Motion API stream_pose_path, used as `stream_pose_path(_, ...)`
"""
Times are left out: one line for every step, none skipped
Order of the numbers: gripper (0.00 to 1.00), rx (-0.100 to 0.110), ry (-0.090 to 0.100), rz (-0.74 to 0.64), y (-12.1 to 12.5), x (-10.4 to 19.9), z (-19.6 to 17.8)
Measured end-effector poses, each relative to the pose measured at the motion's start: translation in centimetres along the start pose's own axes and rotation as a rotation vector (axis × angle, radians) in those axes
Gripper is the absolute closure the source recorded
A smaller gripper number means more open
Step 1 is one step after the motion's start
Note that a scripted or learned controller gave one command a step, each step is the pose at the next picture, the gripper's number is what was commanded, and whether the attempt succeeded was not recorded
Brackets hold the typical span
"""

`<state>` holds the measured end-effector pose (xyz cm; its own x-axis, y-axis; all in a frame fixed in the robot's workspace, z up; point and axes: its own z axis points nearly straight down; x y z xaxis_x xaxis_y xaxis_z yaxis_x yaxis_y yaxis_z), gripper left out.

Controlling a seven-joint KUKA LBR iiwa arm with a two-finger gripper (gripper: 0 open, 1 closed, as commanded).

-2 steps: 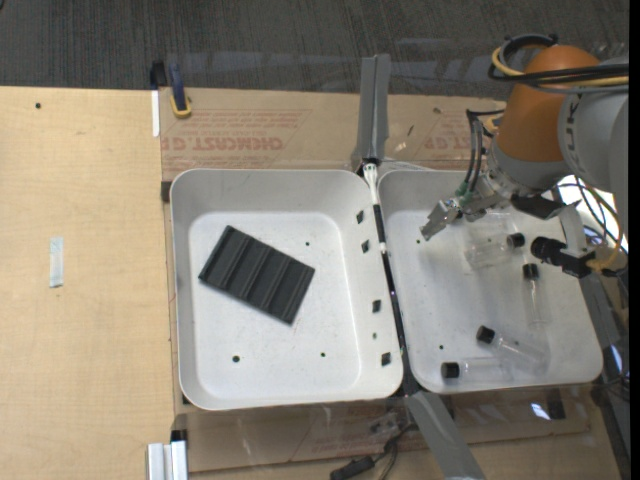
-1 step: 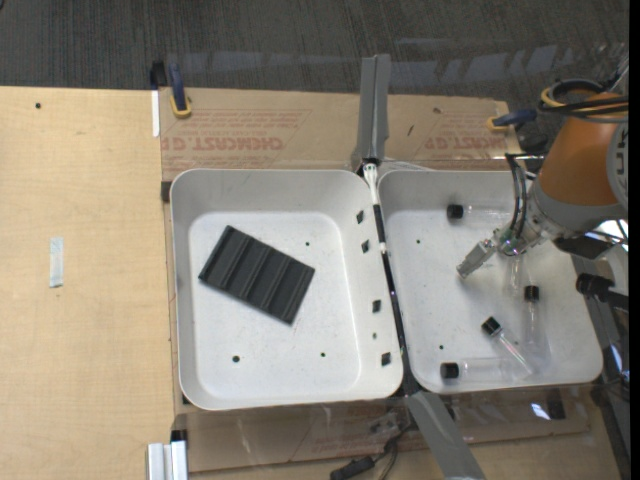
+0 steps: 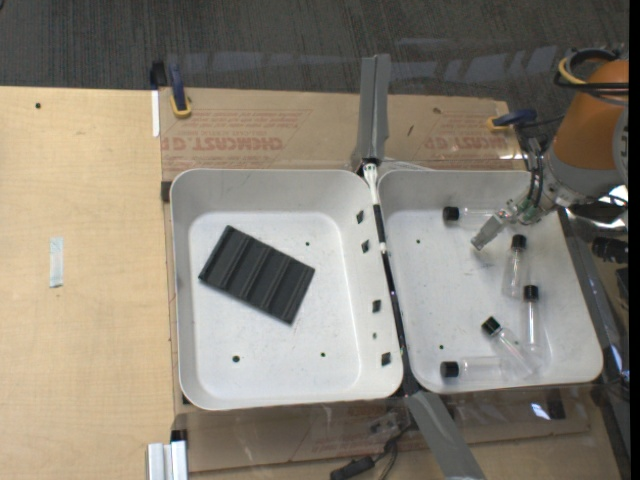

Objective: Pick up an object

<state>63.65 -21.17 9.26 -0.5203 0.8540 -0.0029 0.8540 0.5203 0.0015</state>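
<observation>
Two white bins [image 3: 190, 268] sit on cardboard [image 3: 270, 133] over a plywood bench [image 3: 80, 218].

Even overhead light is falling softly — shadows are staying faint. The white bins [image 3: 270, 193] are glaring slightly; the focus is looking a little soft.

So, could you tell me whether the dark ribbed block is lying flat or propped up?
Lying flat. The ribbed block rests broad face up on the floor of the left bin, clear of every wall.

Setting: robotics lab.
Evidence: plywood bench [image 3: 80, 268], two white bins [image 3: 190, 268] clamped side by side, grey carpet [image 3: 250, 18], clear capped tubes [image 3: 515, 268].
</observation>
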Motion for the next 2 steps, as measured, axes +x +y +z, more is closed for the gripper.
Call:
stream_pose_path(1.0,-0.003,-0.003,0.0,0.07,-0.08,-1.03)
stream_pose_path(0.0,-0.003,-0.003,0.0,0.07,-0.07,-1.02)
